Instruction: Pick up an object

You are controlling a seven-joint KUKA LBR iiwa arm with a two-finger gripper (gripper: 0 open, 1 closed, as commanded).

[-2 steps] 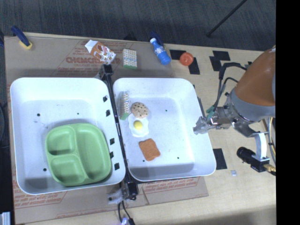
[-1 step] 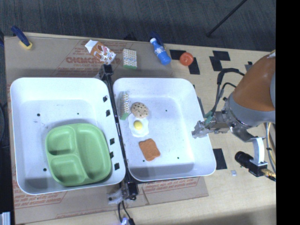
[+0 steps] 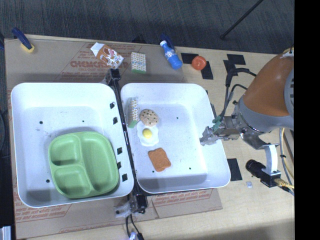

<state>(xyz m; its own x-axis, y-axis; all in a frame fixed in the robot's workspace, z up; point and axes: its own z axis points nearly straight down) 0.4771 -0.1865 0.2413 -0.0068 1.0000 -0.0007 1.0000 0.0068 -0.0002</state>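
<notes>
The right bin point(image 3: 197, 96) holds several toy foods near its left side: a round cookie point(image 3: 148, 116), a fried egg point(image 3: 147, 134), an orange-brown toast slice point(image 3: 159, 159) and a greenish wrapped bar point(image 3: 132, 110) along the left wall. My gripper point(image 3: 208, 136) hangs over the right rim of this bin, well to the right of the foods. Nothing shows between its fingers. The arm's orange band point(image 3: 270, 86) rises at the right.
The left bin point(image 3: 30, 99) bears a green divided tray point(image 3: 82, 163). Behind the bins on the bench lie a snack bag point(image 3: 107, 55), a small box point(image 3: 138, 62), a blue bottle point(image 3: 171, 55) and an orange ball point(image 3: 199, 62). A blue-yellow clamp point(image 3: 22, 39) sits far left.
</notes>
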